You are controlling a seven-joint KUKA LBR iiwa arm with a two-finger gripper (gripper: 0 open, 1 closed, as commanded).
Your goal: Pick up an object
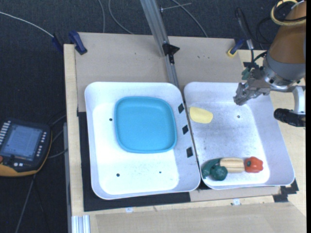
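In the right bin point(272, 130) a pale yellow object point(200, 115) lies near the left wall. Along the front wall rest a dark green object point(215, 171), a tan cylinder point(232, 165) and a red piece point(253, 164), close together in a row. My gripper point(241, 98) hangs over the far right part of this bin, well apart from all of them, with nothing seen between its tips.
The left bin point(97, 144) holds a blue square plate point(145, 124). A metal pole point(155, 18) slants down to the gap between the bins. Blue clamps point(77, 41) grip the bench's far edge. A pendant point(22, 144) lies on the floor at left.
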